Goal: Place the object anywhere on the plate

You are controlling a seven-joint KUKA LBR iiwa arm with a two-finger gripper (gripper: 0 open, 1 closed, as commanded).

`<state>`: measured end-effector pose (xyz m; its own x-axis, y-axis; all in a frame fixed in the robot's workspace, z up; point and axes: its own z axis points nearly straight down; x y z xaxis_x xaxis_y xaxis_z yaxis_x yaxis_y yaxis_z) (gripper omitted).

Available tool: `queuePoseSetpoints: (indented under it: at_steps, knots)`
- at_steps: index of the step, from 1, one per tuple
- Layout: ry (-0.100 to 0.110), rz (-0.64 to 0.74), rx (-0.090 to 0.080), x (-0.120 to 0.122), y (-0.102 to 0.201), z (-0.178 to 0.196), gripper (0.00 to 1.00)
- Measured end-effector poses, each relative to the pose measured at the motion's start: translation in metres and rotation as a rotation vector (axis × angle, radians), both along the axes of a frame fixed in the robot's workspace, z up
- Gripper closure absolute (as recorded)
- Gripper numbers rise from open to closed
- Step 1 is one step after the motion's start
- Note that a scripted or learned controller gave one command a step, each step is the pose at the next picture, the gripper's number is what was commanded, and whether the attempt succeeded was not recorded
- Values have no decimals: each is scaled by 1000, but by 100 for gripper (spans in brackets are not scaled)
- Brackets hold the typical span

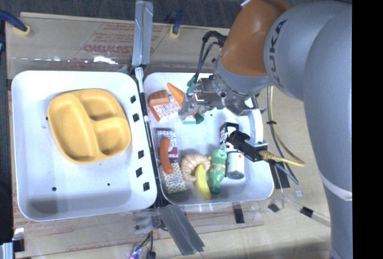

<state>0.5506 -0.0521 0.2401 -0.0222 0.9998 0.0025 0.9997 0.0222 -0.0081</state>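
Dark ribbed flooring across top of frame; bench with taped cardboard sheet below it, bearing two white bins side by side.

Left bin: yellow compartment plate lying left of centre, all wells bare. Nothing else inside.

Right bin: cluttered with toy food. Orange carrot and brown box at upper left of bin; sausage on a packet lower left; onion-like bulb, banana, green bottle and small white-labelled can along lower edge. Small pale-blue item just under the tool.

Arm entering from right, orange band above wrist, gripper lowered into upper middle of right bin, beside carrot and box. Cannot tell finger state; tool body hides the tips. Nothing visibly held.

Judged step: pick phase, target apparently among carrot, box or blue item; which one, unclear. Plate not yet served. Next move calls for secure grasp, clean lift over the divider between bins, travel left, release over plate.
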Motion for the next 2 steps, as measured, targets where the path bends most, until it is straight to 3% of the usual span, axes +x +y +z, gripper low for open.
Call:
queuePoseSetpoints:
  at_steps: [1,2]
  knots:
    - [1,139,-1,-13,99,-52,100]
    - [-2,47,0,-27,165,93,100]
